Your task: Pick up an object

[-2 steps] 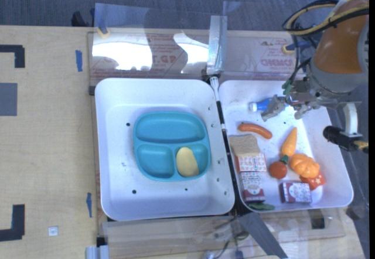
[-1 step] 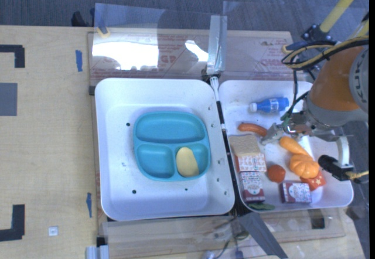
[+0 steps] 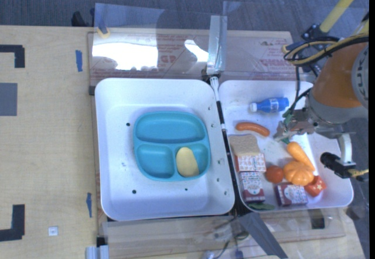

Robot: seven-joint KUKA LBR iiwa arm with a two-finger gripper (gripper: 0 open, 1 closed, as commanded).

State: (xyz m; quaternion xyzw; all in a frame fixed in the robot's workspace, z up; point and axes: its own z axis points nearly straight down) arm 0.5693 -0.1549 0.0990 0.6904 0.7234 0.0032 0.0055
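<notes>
White plastic bins are sitting side by side on the wooden surface [image 3: 47, 135]. The left bin [image 3: 111, 105] is holding a teal divided tray [image 3: 170, 129], with a yellow lemon-like object [image 3: 187, 162] lying in the tray's lower right compartment. The right bin [image 3: 340, 193] is carrying the clutter: a blue and white bottle [image 3: 270, 105] near its top, a sausage [image 3: 252, 128] just below that, a carrot [image 3: 299, 154] right of centre, a small orange pumpkin [image 3: 297, 174] under the carrot, a red tomato [image 3: 274, 173] touching the pumpkin's left side, and several snack boxes [image 3: 251, 177] along the bin's left and lower part.

Coming in from the right of the frame, the grey and orange arm [image 3: 343, 82] is hanging over the right bin, and the gripper [image 3: 288, 130] is sitting just above the carrot's upper end, between the carrot and the sausage. Whether it is parted or closed cannot be told at this angle, and nothing is visibly caught in it.

The step in hand looks like the approach onto a target, most likely the carrot. The next move is calling for a straight descent centred across the carrot's narrow width, since the pumpkin is crowding it closely.
</notes>
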